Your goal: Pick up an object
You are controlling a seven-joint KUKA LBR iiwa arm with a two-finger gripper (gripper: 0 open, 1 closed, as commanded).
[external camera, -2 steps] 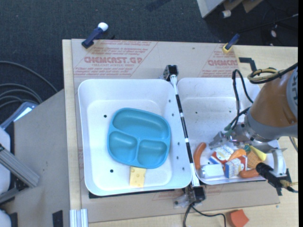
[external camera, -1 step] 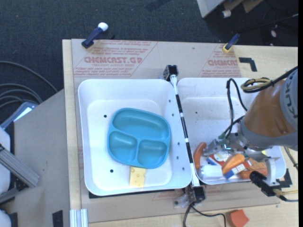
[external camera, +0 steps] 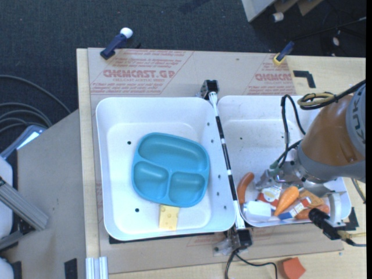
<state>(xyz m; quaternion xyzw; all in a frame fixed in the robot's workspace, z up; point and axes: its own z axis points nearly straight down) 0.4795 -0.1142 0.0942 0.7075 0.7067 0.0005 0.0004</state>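
We see the bench (external camera: 145, 68) spread under everything, its brown protective sheet printed with red lettering, and on it two shallow white bins side by side. The left bin (external camera: 110, 156) holds a blue divided plate (external camera: 170, 168) near its middle, and a yellow cheese wedge (external camera: 169, 217) lies at six o'clock from the plate, its top edge tucked just under the plate's rim. The right bin (external camera: 250, 127) carries the arm (external camera: 334, 138), grey with its orange band, which reaches in from three o'clock and hangs over the bin's lower half. At the arm's tip the gripper (external camera: 272, 182) sits low among a heap of toy food crowded into the bin's six o'clock corner; we cannot tell whether its fingers are open or closed, because the wrist and the clutter hide them. In that heap we make out an orange carrot (external camera: 286, 200) lying tilted just at five o'clock from the gripper, a red-orange sausage (external camera: 244, 186) at nine o'clock from it along the bin's left wall, and a small white piece (external camera: 257, 209) at six o'clock, touching the carrot's narrow end.
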